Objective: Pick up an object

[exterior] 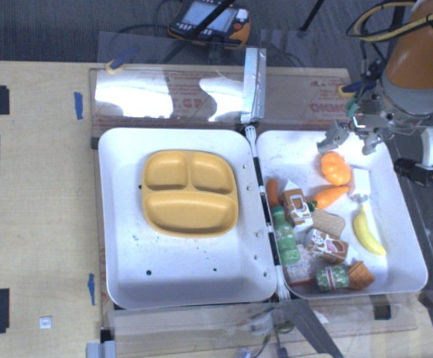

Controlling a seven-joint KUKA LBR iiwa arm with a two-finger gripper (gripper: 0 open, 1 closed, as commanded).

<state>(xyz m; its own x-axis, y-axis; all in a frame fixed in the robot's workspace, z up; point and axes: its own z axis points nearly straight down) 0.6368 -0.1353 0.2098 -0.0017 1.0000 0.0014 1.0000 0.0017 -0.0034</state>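
My gripper [353, 139] hangs over the back of the right bin [403, 200], open, with its two fingers spread and nothing between them. Just below it lies an orange fruit [336, 168]. A carrot [331, 195] rests in front of the orange, and a yellow banana [368, 231] lies to the right. Several small packets and toy foods [317, 246] crowd the bin's left and front side, among them a green bottle [283, 233] and a green can [331, 277].
The left bin [127, 259] holds a yellow divided plate [190, 192]. A clear plastic wall [172, 95] stands behind the bins. A handheld controller [209, 21] with cables lies on the floor beyond.
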